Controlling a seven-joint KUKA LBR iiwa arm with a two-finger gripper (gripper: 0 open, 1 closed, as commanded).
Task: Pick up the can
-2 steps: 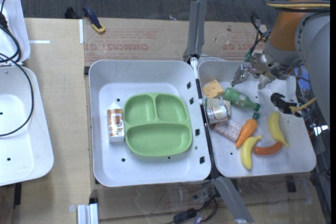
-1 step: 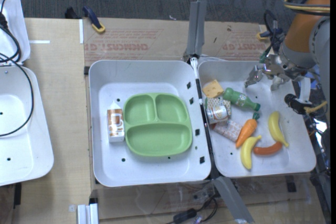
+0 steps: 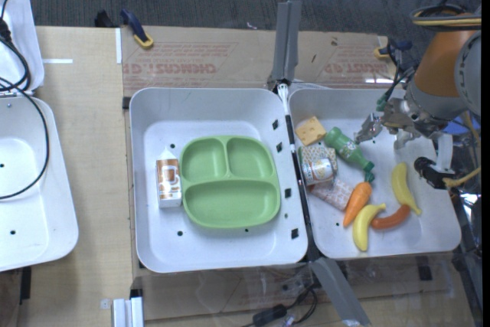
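Overhead slanted view of the worktop [image 3: 84, 73] with two white bins. The can [image 3: 318, 165] lies on its side in the right bin [image 3: 429, 241], hard against that bin's left wall. All positions below are given relative to the can.

Just above the can sits a yellow cheese wedge [image 3: 310, 130]. A green bottle [image 3: 348, 148] runs from its upper right down to its right, close enough that contact cannot be ruled out. A pale flat packet [image 3: 333, 195] lies partly under its lower edge, and a carrot [image 3: 356, 201] rests just beyond that. Two bananas [image 3: 366, 224] [image 3: 404, 188] and an orange pepper-like piece [image 3: 393, 218] lie farther to its lower right. Across the wall to its left, the left bin [image 3: 145, 188] holds a green divided plate [image 3: 230, 181] and a small carton [image 3: 168, 181].

The pincer [image 3: 375, 126] hangs well to the upper right of the can, above the bottle's far side. It holds nothing, and whether its fingers are spread or closed cannot be told from this angle.

Suggested approach, as a judgement: move the pincer left and toward the viewer until it is centred over the can, then turn the wrist so the fingers straddle the can's round body rather than its ends. Descend with one finger in the narrow gap beside the bottle. The wall, the cheese and the bottle leave little clearance, so a slightly offset descent would likely nudge a neighbour or roll the can.
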